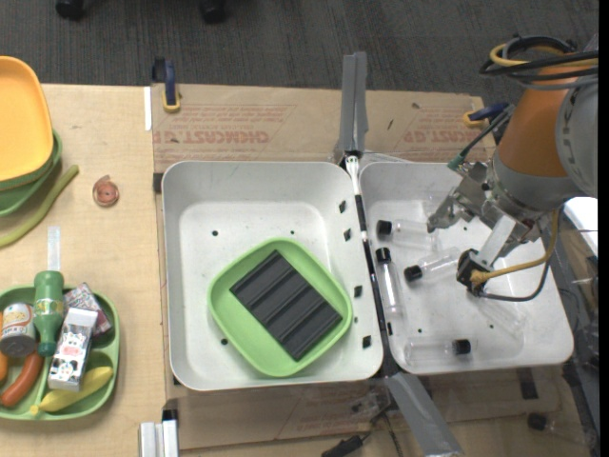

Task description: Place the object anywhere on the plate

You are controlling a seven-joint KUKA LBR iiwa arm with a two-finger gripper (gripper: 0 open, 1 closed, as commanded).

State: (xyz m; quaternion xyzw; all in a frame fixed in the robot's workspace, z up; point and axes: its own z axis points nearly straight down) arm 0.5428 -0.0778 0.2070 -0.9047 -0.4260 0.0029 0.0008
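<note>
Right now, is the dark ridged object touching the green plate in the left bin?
Touching. The camera view shows the dark ridged object lying flat on the green plate, with green rim visible all around it.

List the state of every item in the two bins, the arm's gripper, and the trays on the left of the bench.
Green plate: flat in the left bin, tilted diagonally, dark ridged slab on it.
Dark slab: lying flat on the plate.
Clear tubes with black caps: lying scattered in the right bin.
Gripper: low over the right bin.
Green tray: loaded with toy food.
Green bottle: upright in that tray.
Yellow dish: stacked on a green one.
</note>
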